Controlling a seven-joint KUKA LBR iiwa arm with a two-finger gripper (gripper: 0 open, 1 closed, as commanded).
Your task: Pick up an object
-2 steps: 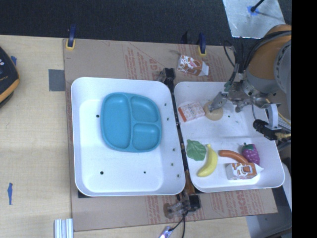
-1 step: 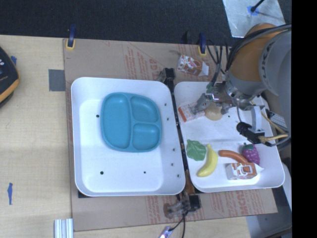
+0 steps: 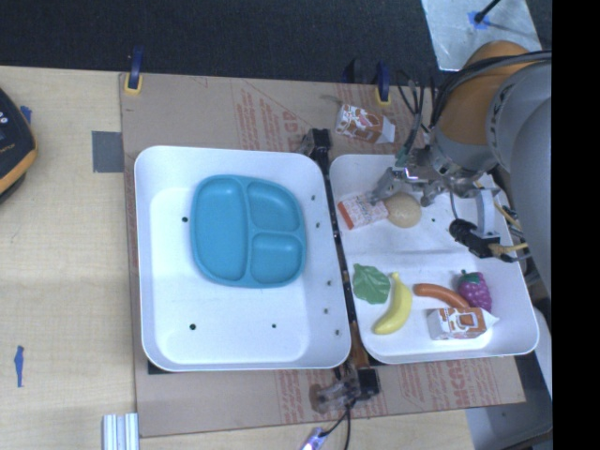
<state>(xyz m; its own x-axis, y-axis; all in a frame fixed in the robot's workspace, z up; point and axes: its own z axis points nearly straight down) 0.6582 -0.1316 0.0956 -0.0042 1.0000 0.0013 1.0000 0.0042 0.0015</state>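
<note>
My gripper (image 3: pixel 409 184) hangs over the far end of the right bin (image 3: pixel 525 345), reaching in from the right. Just below it in the view lies a beige round object (image 3: pixel 404 212), touching or nearly touching the gripper's tip. A red-and-white packet (image 3: pixel 361 212) lies to its left. Nearer the front of this bin are a green leaf (image 3: pixel 371 283), a banana (image 3: pixel 395 306), a sausage (image 3: pixel 441 295), purple grapes (image 3: pixel 475 291) and a small carton (image 3: pixel 459 322).
The left bin (image 3: pixel 159 345) holds a blue divided plate (image 3: pixel 248 230). A small snack packet (image 3: pixel 361 122) lies on the cardboard behind the right bin. Cables and the arm's body crowd the right bin's far right side.
</note>
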